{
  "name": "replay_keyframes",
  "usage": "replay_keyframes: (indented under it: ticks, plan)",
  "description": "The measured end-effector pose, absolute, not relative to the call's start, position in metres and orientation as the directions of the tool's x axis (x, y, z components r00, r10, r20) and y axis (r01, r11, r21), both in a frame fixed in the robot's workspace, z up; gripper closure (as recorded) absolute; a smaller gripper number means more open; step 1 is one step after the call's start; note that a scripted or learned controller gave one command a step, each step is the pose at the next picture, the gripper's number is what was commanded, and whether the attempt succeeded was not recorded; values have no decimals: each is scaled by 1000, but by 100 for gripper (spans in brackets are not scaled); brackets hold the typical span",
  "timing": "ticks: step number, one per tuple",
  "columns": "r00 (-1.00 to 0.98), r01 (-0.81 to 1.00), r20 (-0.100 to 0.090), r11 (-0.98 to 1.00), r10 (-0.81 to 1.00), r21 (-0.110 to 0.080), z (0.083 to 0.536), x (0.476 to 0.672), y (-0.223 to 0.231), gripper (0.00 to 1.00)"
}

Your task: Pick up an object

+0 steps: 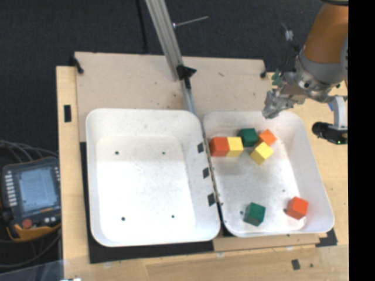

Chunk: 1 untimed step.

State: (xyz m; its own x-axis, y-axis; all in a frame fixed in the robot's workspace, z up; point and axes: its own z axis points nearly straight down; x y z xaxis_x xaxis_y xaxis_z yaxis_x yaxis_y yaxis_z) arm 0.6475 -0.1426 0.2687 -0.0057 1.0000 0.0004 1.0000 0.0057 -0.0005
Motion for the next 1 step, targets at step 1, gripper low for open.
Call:
replay_keyframes:
  ticks: [1]
  plan:
    - [-5,1000,-1,5,1000,-1,259,649,-101,100]
